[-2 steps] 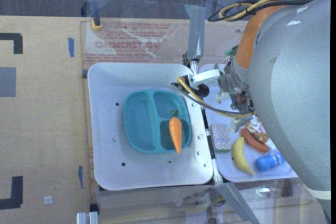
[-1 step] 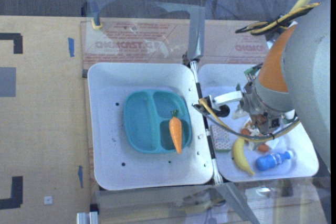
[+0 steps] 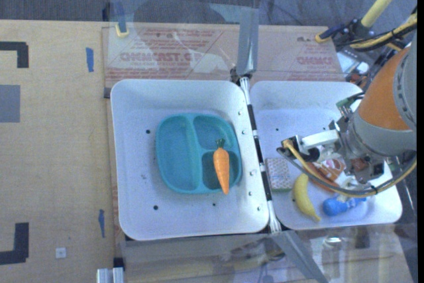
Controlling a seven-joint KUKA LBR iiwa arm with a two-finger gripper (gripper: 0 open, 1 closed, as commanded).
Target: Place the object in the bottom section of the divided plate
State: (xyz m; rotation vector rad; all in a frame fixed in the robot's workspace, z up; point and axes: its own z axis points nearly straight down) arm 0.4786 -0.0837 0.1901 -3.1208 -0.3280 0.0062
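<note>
Gripper [image 3: 350, 166] hung low over the right-hand shallow white plastic bin [image 3: 291, 106], at the end of the grey arm with the orange band [image 3: 384, 99], which entered from the right. Wrist hardware and looped yellow and black cables [image 3: 301, 150] masked the tip, so it could not be told how the tool was set or whether anything lay within it.

Directly around the tool, the right bin contained several items. A yellow banana [image 3: 303, 195] lay just left of and below the gripper, curved, running roughly top to bottom. A small blue object [image 3: 336, 207] sat beside the banana's lower end, near the bin's lower edge. A flat pale speckled rectangular piece [image 3: 279, 173] rested against the bin's left wall. A reddish item was partly covered beneath the wrist and could not be identified.

The left-hand shallow white plastic bin [image 3: 132, 142], touching the right bin along a shared centre seam, held a teal three-section divided plastic plate [image 3: 173, 156] near its middle. An orange toy carrot with a green stem [image 3: 221, 168] lay in the plate's right-hand compartment. Its long axis ran nearly top to bottom, slightly tilted; the stem end pointed upward and the tapered tip downward, reaching over the plate's lower right rim. The carrot was well apart from the gripper.

Both bins stood on a tan bench surface [image 3: 53, 142].
</note>
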